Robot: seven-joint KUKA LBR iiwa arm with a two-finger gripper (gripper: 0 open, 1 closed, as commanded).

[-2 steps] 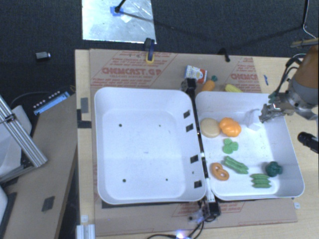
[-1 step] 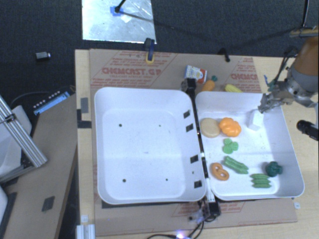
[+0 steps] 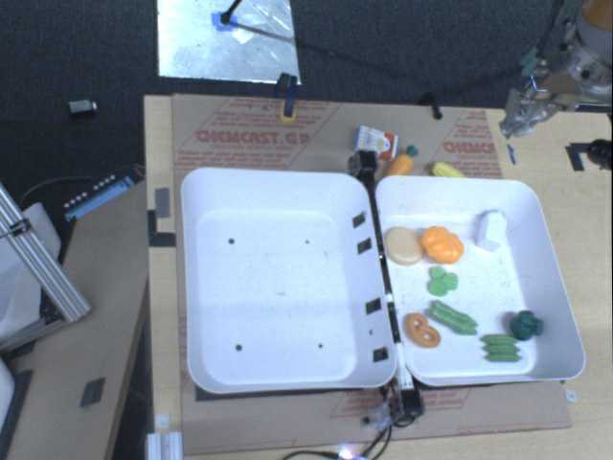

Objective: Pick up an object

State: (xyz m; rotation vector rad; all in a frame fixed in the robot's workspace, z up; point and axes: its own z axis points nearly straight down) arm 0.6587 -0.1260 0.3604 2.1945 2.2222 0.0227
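Gripper (image 3: 525, 115) seen above bench, beyond far right corner of right bin (image 3: 551, 247); finger state cannot be told. Nothing seen held. Toys clustered in right bin: white block (image 3: 490, 229) nearest far right corner, pumpkin (image 3: 442, 244) beside it toward centre. Descent down and inward judged necessary.

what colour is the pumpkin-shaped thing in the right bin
Orange; the pumpkin shows clearly in the camera view.
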